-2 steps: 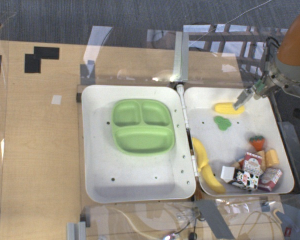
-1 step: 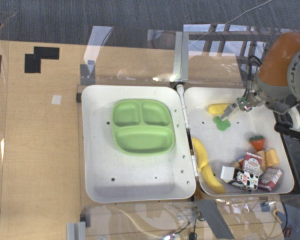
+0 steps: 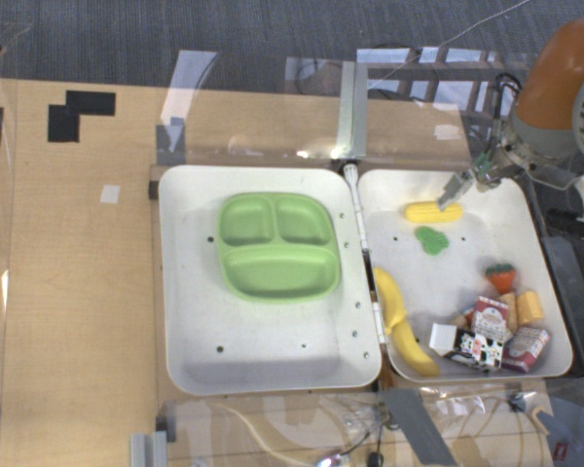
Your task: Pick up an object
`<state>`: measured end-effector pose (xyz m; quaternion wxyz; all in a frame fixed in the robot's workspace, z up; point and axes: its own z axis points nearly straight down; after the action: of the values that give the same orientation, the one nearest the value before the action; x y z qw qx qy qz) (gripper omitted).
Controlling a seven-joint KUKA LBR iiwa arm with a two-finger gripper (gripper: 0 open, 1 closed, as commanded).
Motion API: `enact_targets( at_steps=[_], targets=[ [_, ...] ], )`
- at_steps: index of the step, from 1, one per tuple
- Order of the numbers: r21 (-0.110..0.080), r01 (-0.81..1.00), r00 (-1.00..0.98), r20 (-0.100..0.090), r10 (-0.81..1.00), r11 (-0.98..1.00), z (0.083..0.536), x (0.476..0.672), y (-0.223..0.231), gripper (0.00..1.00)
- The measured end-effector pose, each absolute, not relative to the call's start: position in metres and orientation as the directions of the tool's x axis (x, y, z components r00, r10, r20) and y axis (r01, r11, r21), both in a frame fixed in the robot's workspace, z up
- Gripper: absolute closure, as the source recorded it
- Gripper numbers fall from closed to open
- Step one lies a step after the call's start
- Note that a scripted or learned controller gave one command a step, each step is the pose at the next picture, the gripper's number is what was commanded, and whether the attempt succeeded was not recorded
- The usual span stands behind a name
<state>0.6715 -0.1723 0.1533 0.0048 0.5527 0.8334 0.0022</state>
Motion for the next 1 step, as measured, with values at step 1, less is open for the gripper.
enact_targets(
  at_steps=[1],
  targets=[
    [0.010,0.888,-0.460,-0.007,0.888,0.460,0.0888,0.6526,-0.1484,0.00]
  ],
)
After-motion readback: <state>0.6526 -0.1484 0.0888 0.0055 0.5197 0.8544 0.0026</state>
